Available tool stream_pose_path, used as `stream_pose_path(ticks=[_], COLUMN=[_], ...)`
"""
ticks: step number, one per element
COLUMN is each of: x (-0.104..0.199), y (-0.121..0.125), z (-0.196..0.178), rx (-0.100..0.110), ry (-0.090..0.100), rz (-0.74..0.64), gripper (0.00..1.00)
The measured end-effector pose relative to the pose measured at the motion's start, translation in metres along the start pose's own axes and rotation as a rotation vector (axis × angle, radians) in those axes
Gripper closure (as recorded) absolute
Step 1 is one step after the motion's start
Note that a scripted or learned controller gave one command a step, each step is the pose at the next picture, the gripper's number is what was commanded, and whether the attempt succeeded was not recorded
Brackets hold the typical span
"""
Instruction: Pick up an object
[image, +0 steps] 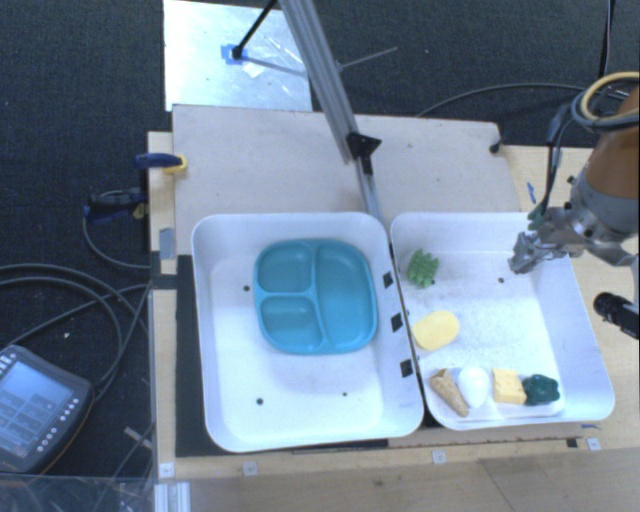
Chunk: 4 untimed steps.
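Observation:
The right bin (570, 300) holds several small objects. A green knobbly piece (422, 267) lies at its upper left and a yellow oval piece (437, 329) sits below that. Along the front edge lie a tan cone (449, 392), a white egg shape (474, 385), a yellow block (508, 387) and a dark green lump (541, 389). My gripper (527, 254) hangs over the upper right part of this bin, away from all of them, with nothing seen between its fingers.
The left bin (220, 330) holds a blue divided plate (314, 296). A slanted metal pole (330, 85) crosses the bench from the top down to the gap between the bins. Cables and a handheld pendant (35, 405) lie on the floor at left.

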<state>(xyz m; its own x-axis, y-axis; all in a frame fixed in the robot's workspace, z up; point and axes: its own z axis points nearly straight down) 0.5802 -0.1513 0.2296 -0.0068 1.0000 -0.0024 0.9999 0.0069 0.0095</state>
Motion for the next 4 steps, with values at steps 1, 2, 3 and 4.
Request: stream_pose_path(ticks=[1,2,3,4], x=[0.000,0.052,0.107,0.167], y=[0.001,0.013,0.019,0.028], z=[-0.003,0.007,0.000,0.002], rx=[0.006,0.008,0.007,0.006], ry=[0.001,0.004,0.005,0.005], rz=[0.000,-0.003,-0.005,-0.005], gripper=[1.00,1.00,1.00,1.00])
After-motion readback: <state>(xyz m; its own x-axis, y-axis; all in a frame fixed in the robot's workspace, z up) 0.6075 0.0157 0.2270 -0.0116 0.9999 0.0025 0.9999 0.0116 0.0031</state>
